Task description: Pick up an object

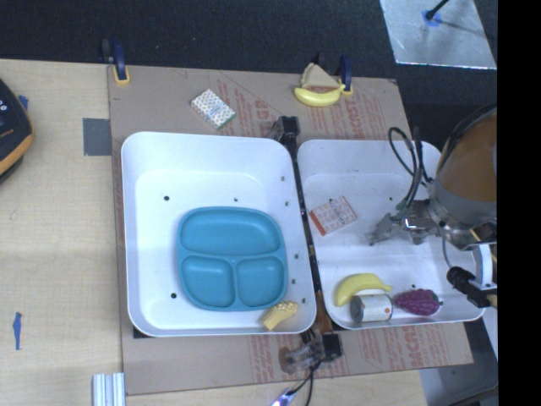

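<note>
The metal two-finger gripper (378,235) hangs with its fingers spread, grasping nothing, above the smooth white right bin (359,167), near a curved yellow plastic banana (358,286).

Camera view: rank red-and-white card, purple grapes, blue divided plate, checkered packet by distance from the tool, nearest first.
Measured from the tool, in the right bin:
1. Red-and-white card, same bin, just to its left.
2. Purple grapes, same bin, bottom edge below the tool.
3. Blue divided plate, left bin.
4. Checkered packet, on the cardboard above the left bin.
</note>
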Controlling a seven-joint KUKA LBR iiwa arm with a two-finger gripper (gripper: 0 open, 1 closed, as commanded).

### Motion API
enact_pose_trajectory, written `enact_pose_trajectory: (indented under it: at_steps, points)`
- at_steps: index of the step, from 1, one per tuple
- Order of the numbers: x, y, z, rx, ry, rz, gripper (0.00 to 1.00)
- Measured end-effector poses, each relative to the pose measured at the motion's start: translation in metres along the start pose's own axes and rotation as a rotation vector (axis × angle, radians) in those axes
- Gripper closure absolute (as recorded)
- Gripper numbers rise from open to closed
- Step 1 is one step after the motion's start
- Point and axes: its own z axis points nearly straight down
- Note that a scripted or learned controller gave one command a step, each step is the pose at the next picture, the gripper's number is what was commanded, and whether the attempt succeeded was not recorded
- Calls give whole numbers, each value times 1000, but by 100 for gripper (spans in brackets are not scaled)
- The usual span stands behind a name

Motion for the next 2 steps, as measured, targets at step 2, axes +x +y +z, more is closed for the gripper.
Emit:
enact_pose_trajectory:
  at_steps: [2]
  points:
    - [9, -6, -12, 1, 1, 0, 0]
